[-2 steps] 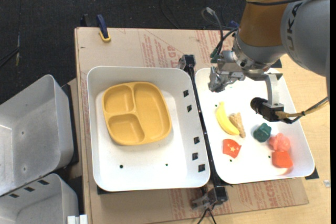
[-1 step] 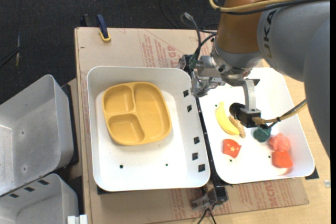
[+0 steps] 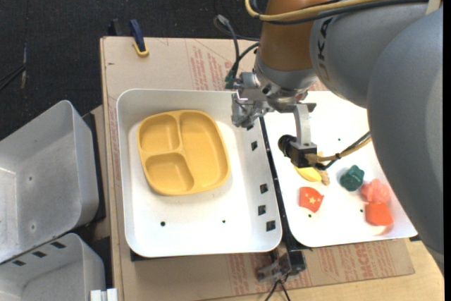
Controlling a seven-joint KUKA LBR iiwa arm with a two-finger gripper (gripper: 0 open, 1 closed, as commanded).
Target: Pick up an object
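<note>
Noted gripper (image 3: pixel 244 111) over far rim between left bin (image 3: pixel 197 222) and right bin (image 3: pixel 331 225), likely staged within reach of yellow plate (image 3: pixel 183 151) or red toy (image 3: pixel 311 199); cannot tell its opening

Counts:
- shallow white bins on the table: 2, the view-left bin (image 3: pixel 197 225) and the view-right bin (image 3: pixel 338 228)
- yellow three-compartment plate (image 3: pixel 183 151): 1, sat in the view-left bin
- small items in the view-right bin: 5 total. That was 1 yellow piece (image 3: pixel 311 175), 1 red piece (image 3: pixel 311 199), 1 teal piece (image 3: pixel 351 177), 1 pink piece (image 3: pixel 375 189) and 1 orange piece (image 3: pixel 379 213)
- spare white tubs off the table at view left: 2, the upper tub (image 3: pixel 42 173) and the lower tub (image 3: pixel 49 268)
- blue-handled clamp (image 3: pixel 139 37) at the board's far edge: 1
</note>
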